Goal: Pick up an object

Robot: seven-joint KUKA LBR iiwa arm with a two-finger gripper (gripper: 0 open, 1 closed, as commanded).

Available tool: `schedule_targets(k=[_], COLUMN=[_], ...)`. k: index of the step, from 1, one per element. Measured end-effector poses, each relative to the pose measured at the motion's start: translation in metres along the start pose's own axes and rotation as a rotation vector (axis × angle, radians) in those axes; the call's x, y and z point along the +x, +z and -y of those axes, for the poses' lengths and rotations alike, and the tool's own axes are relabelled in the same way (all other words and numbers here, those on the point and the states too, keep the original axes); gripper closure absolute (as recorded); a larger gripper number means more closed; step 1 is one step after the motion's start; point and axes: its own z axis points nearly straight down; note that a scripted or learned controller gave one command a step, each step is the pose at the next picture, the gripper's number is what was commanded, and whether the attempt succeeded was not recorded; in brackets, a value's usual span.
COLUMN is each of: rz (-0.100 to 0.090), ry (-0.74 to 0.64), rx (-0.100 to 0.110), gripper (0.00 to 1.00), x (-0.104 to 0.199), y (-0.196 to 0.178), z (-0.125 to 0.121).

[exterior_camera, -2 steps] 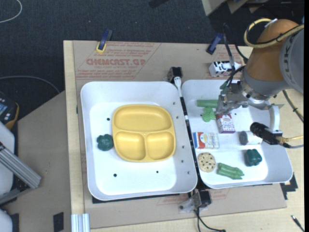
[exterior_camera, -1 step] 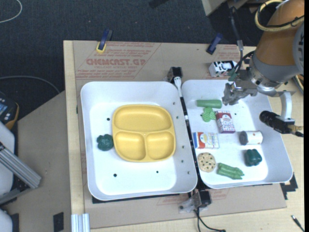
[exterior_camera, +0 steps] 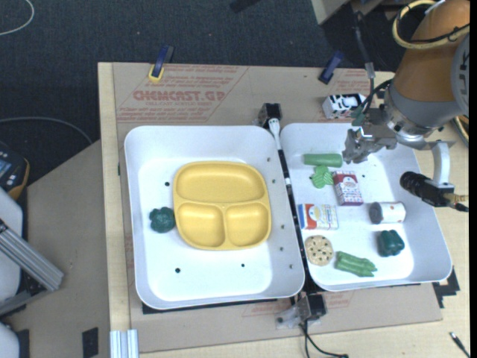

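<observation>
A dark carpeted floor surrounds the counter point(exterior_camera: 186, 95), a tan board that carries two shallow white bins side by side. The left bin point(exterior_camera: 141, 170) holds a yellow divided plate point(exterior_camera: 221, 203) near its middle, with a small dark green object point(exterior_camera: 162, 219) just left of the plate. The right bin point(exterior_camera: 425, 263) holds the small objects: a green pickle-shaped piece point(exterior_camera: 322, 159) at the far side, a leafy green piece point(exterior_camera: 322, 177) just nearer, a red carton point(exterior_camera: 347, 188), a red and white packet point(exterior_camera: 318, 216), a cookie point(exterior_camera: 319, 250), a green pea pod point(exterior_camera: 355, 264), a grey and white can point(exterior_camera: 387, 212) and a dark green pepper point(exterior_camera: 390, 242). The gripper point(exterior_camera: 358, 146) hangs over the far part of the right bin, just right of the pickle-shaped piece; whether it is open or closed cannot be told, and no object is seen in its grasp
</observation>
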Motion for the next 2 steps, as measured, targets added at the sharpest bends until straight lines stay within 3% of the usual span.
schedule_targets(k=[1,2], rz=[0.0,0.0], ry=[-0.002,0.002], rx=[-0.004,0.002], gripper=[1.0,1.0], x=[0.0157,0.0099], y=[-0.0047,-0.01], z=[-0.054,-0.0468])
